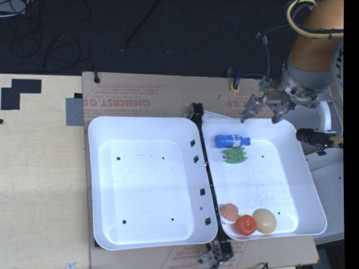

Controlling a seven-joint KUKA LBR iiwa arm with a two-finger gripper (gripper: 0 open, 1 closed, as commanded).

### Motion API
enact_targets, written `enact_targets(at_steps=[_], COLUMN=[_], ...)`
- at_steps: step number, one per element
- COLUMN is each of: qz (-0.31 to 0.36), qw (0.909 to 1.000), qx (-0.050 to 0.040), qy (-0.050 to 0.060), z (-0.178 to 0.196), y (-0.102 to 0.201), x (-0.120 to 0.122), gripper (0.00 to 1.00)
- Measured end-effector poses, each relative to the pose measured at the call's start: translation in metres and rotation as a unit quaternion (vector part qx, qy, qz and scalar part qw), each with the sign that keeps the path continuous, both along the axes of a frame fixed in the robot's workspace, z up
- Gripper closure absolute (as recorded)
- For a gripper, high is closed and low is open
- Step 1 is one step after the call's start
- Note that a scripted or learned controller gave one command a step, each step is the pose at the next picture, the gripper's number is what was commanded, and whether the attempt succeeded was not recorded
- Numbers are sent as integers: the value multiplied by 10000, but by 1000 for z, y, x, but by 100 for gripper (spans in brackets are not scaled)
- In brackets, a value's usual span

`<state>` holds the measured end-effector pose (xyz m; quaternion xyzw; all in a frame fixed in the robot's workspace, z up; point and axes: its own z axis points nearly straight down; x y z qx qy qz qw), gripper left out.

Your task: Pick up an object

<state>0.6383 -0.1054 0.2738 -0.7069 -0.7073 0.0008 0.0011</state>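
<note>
Above the right bin (303,167)'s far rim my gripper (262,112) hangs with fingers spread, gripping nothing, beyond the blue bottle (231,141).

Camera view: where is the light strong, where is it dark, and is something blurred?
Camera view: even light on both white bins, no hard glare; background above the bench is dark; the pincer is slightly soft; the blue bottle stays fairly sharp.
</note>
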Motion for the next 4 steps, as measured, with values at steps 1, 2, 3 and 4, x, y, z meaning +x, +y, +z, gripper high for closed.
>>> enact_targets(at_steps=[1, 2, 3, 4], qz=[-15, -14, -21, -20], qw=[10000, 10000, 10000, 10000], qx=[-9, -11, -7, -8], qy=[-20, -15, 1, -24], z=[45, 64, 59, 115], y=[-26, -59, -111, -109], x=[-29, -49, -69, -141], gripper=[0, 0, 0, 0])
